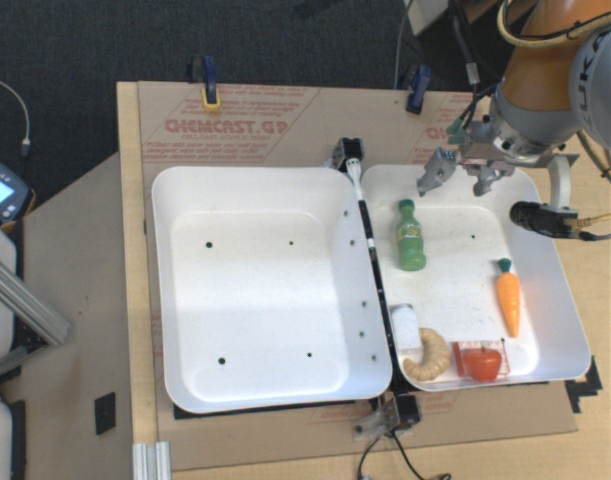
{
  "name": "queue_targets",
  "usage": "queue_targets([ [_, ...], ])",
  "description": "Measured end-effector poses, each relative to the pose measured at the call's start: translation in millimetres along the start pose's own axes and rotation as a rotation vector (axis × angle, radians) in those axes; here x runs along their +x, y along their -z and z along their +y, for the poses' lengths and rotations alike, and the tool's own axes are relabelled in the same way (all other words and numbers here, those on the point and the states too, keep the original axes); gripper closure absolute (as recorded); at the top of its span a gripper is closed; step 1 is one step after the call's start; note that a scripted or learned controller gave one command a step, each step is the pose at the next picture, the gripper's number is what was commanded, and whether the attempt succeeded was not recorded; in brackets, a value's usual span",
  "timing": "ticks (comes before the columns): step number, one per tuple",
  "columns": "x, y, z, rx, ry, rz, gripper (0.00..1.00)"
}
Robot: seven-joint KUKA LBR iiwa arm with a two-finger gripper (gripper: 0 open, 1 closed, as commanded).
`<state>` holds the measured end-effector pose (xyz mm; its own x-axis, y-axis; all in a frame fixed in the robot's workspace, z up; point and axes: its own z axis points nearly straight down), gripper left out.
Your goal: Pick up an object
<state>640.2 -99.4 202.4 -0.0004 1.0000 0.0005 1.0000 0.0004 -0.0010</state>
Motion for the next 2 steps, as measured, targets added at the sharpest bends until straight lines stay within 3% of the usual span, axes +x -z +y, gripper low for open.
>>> queue_targets([
  [1,-57.4,-92.9,-26.2,0.008,-0.006,-0.001,0.00],
  [2,-115.9,-119.3,-56.3,0.003,-0.005,0.001,0.00],
])
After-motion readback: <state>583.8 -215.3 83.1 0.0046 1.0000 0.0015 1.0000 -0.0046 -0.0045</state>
